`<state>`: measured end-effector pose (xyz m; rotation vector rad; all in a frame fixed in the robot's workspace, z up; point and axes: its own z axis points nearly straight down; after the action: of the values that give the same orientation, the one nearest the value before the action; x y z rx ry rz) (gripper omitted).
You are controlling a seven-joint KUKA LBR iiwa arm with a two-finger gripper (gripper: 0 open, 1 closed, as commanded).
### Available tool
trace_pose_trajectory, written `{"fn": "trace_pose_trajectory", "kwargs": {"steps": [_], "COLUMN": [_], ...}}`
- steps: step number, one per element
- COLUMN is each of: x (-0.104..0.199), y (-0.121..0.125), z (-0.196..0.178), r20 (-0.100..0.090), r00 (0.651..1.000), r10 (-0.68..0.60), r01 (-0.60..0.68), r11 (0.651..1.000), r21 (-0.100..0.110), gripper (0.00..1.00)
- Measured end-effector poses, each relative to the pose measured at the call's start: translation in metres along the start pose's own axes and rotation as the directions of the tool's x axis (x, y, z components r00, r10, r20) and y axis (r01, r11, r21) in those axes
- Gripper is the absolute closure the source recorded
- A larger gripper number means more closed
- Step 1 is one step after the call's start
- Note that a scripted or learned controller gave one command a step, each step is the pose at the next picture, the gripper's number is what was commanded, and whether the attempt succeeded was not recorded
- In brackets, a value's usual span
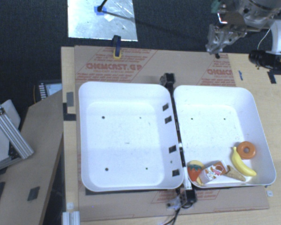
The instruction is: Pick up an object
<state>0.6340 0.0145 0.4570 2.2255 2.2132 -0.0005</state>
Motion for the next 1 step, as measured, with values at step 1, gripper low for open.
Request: {"fn": "trace_pose_trajectory", "kwargs": {"steps": [1], "x": [-0.0882], "y": [0.0280], "z": [-0.0194], "r20": [0.002], "r00": [1.000], "r10": [0.001], "r01": [-0.001], "r11": [1.000], "r21": [-0.004], "gripper": [1.00]}}
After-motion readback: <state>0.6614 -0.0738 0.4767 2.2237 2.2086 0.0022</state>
